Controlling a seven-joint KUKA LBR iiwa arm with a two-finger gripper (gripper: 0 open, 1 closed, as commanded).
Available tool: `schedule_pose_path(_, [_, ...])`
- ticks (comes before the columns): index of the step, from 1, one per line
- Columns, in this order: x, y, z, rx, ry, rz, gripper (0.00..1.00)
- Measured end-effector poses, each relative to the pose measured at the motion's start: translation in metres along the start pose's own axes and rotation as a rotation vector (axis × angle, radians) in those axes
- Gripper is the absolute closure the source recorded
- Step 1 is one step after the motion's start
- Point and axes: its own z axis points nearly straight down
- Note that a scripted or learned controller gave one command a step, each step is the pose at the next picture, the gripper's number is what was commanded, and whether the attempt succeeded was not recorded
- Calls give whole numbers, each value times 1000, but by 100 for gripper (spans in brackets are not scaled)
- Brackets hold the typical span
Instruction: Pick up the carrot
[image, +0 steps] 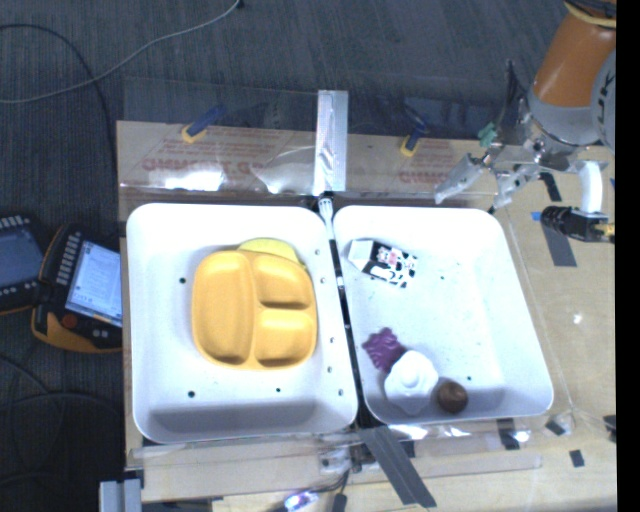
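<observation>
I'm at the approach step, my gripper (478, 188) hanging with fingers apart above the right bin's (500, 300) far rim, and since I cannot tell where the carrot lies, my next move calls for locating it first.

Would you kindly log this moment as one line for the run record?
claw: above right bin's far edge, open, holding nothing | left bin: yellow tray | right bin: cow-print item, purple item, white cup, brown ball

Gripper (478, 182) hovers open beyond the right bin (520, 300).
</observation>
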Motion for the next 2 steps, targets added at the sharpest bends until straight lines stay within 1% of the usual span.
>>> schedule_pose_path(1, [2,0,111,1,-3,-154,0])
schedule_pose_path(2, [31,-35,147,-35,-12,-180,0])
